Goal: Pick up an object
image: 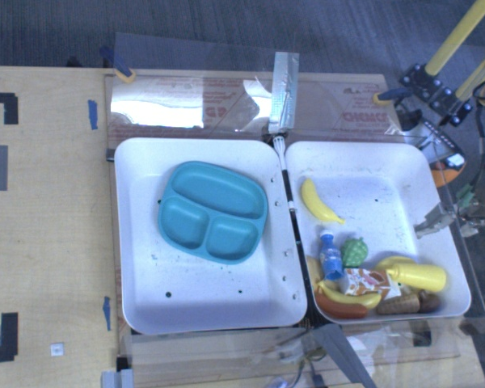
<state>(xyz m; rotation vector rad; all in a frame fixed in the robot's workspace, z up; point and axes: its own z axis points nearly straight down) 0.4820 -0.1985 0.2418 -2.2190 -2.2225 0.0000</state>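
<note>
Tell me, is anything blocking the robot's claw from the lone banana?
Nothing visible does. The banana lies alone on bare bin floor in the right bin; the gripper sits at that bin's right edge, with open floor between them.

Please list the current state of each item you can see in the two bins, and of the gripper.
Blue three-compartment plastic plate: flat in the left white bin.
Yellow toy banana: lying alone in the right white bin.
Small blue-capped bottle: in the front clutter.
Yellow squeeze bottle: on its side.
Gripper: at the right bin's right rim, holding nothing visible.
</note>
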